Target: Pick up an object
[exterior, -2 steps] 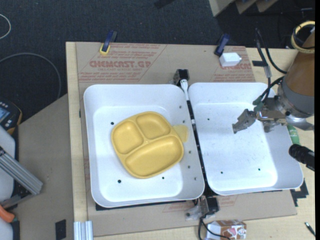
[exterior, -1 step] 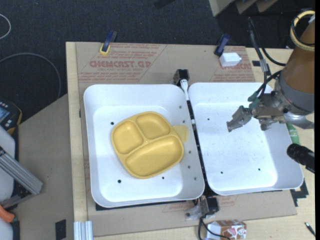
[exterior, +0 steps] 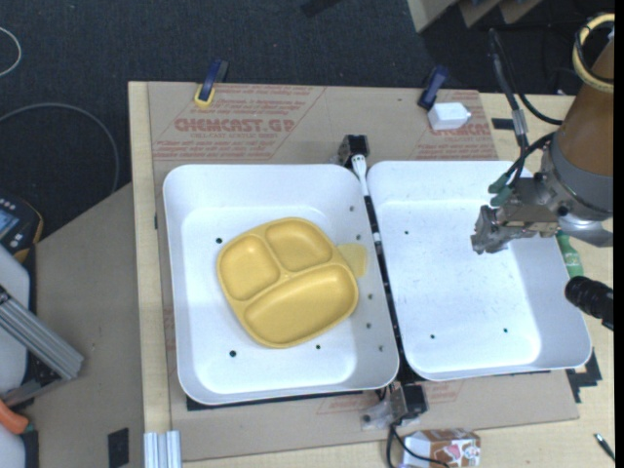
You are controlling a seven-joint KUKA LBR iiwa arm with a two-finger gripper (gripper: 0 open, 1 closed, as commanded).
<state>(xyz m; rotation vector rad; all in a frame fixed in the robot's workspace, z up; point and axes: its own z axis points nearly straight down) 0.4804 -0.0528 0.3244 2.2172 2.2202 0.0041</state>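
Landmark: yellow plate (exterior: 287,281), three compartments, lying flat in the left bin (exterior: 185,261), roughly central on the bin floor, tilted a little against the bin's sides. Two small compartments toward the far edge, one large compartment toward the near edge. A pale yellow bit showing just past the plate's right rim; too small to identify.

Right of the plate, across the black strip between the bins: right bin (exterior: 458,310), white, with small dark dots on its floor.

Well right of the plate, over the right bin's far right part: gripper (exterior: 485,244), grey, hanging from the arm (exterior: 585,144) with its orange band. Nothing visible between the fingertips. Finger state: cannot tell, tips too blurred and dark to separate.

Beyond the plate, on the bench's (exterior: 292,125) far edge: a yellow-tipped clamp (exterior: 208,86) to the left, a blue clamp with a white block (exterior: 448,116) to the right.

Plate and gripper well apart, no contact.
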